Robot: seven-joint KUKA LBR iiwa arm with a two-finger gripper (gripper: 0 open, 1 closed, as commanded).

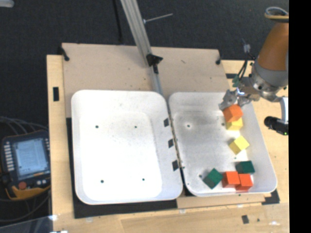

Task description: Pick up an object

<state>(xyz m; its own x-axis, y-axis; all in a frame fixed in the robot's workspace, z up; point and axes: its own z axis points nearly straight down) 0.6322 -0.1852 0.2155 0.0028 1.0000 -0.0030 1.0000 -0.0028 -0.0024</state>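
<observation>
My gripper (234, 100) hangs over the far right part of the right bin (194, 144), at the end of the grey and orange arm. Right under its tip is an orange block (233, 113), which touches or overlaps a yellow block (236, 124) just in front of it. I cannot see whether the orange block is held or rests in the bin. A second yellow block (239, 144) lies farther forward. Along the front wall lie a green block (212, 177), two orange blocks (231, 178) (245, 181) and another green block (245, 167).
The left bin (121, 144) sits beside the right one, with dark clips along their shared edge. A slanted metal pole (141, 33) rises behind the bins. A handheld control pendant (26, 161) lies off the bench at the left.
</observation>
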